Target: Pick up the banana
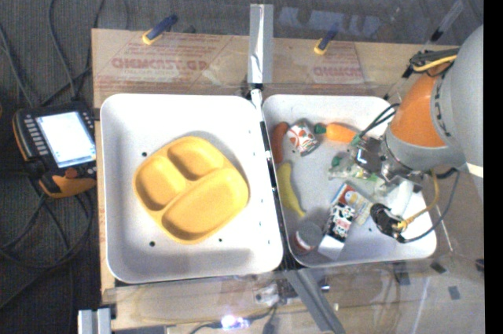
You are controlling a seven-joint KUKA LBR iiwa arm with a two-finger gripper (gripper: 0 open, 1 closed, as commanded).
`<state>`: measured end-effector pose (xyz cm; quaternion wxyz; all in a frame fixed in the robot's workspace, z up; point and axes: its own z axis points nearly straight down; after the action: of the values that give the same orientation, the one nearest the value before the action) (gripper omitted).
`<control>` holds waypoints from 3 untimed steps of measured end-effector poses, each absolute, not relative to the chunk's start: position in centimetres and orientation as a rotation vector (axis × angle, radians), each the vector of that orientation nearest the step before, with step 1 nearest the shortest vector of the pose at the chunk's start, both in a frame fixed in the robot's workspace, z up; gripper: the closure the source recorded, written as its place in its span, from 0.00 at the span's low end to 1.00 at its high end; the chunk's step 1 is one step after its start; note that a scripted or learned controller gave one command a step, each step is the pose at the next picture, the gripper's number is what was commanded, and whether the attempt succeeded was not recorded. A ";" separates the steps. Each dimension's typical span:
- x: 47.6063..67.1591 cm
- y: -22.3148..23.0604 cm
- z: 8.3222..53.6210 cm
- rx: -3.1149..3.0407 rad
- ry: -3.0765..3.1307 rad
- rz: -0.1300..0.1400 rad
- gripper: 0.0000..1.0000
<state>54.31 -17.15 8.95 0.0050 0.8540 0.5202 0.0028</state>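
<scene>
Claw (363, 167) parked over the right bin (409, 246), banana (289, 189) lying off to its left.

The claw sits right of centre in the frame, low over the clutter in the right bin, and honestly it's a tangle of wires and metal there, so can't tell how it's set. Just below it there's a small printed carton (343, 216) lying at a slant, with a grey cup-ish thing (308, 234) at its lower end. The banana lies along the bin's left wall, running top to bottom, apart from the claw. Above that, a little red-and-white can (302, 137) and an orange carrot (340, 133) near the top wall. Over in the left bin (118, 167), a yellow divided plate (192, 188). Teach pendant (59, 141) at the far left edge, off the counter (189, 65).
</scene>
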 end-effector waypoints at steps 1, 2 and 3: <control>59.4 -19.5 8.9 2.711 1.592 0.008 0.00; 57.0 -13.0 9.2 2.879 1.266 -0.006 0.00; 51.6 -2.7 18.2 2.948 1.092 -0.010 0.00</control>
<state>51.57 -2.66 18.22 -0.0011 0.9378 0.3472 -0.0032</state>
